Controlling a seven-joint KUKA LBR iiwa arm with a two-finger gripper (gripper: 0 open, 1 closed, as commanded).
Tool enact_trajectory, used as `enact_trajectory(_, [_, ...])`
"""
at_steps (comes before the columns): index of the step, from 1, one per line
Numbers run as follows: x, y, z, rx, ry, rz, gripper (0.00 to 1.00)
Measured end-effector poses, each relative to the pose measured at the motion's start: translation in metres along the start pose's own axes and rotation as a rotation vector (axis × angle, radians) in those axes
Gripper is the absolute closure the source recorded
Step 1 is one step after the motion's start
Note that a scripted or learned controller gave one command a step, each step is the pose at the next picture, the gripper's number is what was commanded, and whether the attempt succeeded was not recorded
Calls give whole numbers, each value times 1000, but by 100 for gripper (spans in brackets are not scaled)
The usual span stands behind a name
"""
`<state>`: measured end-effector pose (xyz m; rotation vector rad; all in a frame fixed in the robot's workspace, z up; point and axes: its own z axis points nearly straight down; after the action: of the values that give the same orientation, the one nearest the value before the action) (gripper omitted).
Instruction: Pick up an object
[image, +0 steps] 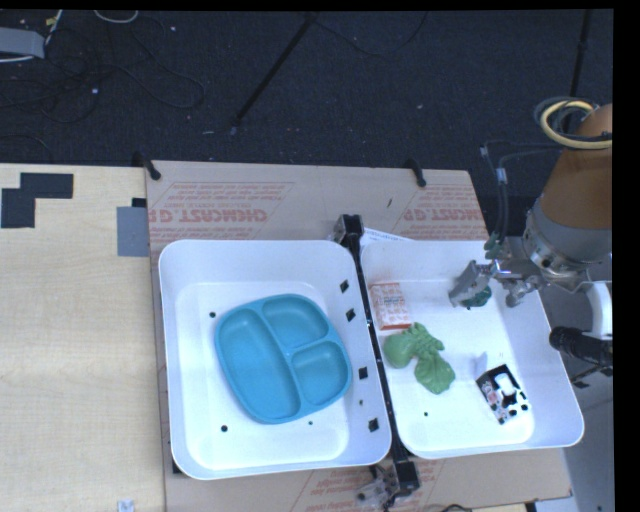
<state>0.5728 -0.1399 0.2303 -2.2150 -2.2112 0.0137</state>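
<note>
While nothing is yet between the fingers, looks like the approach step of the pick. Nearest in the right bin (560, 420): a small black-and-white block (502, 392), lying flat. Farther in and left: a green leafy toy (420, 355), just beside a red-and-white packet (389, 305) against the divider. In the left bin (185, 300), apart from all that: a blue divided plate (282, 355). Farthest, at the right bin's far right: the hand (473, 292), hovering with what seems a teal scrap at its tips; whether spread or pressed together, cannot tell. Next, probably: picking a target, moving over it, descending with fingers parted.
</note>
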Motion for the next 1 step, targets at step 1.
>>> enact_trajectory(1, [0,2,-7,-13,-2,-2,0])
